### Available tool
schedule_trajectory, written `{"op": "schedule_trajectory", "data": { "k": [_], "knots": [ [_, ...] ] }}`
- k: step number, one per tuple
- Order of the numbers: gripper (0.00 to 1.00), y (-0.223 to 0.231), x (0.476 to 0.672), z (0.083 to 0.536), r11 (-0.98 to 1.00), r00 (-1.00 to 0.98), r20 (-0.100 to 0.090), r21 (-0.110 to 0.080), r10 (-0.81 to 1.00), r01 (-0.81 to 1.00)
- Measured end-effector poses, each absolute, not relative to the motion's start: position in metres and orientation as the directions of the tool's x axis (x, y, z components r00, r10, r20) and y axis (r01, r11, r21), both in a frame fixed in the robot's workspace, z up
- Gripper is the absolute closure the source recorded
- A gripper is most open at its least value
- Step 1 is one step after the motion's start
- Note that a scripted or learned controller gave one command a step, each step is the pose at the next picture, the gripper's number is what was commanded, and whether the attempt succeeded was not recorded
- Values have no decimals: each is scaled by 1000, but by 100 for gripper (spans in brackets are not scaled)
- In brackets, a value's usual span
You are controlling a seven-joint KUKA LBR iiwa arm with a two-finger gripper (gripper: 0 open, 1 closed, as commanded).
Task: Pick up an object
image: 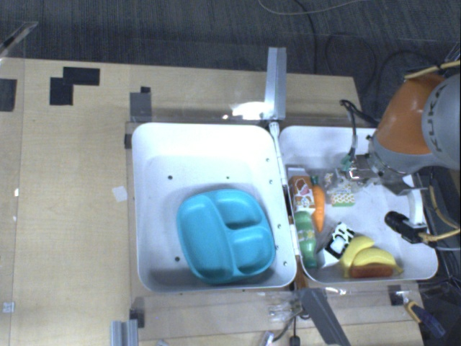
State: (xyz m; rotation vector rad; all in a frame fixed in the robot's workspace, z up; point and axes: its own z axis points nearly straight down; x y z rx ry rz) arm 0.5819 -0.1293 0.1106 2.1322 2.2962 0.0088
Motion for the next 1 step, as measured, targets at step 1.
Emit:
{"op": "schedule_trajectory", "data": {
  "k": [1],
  "knots": [
    [100,-6,617,202,28,-28,1,6,1000,1000]
  ]
}}
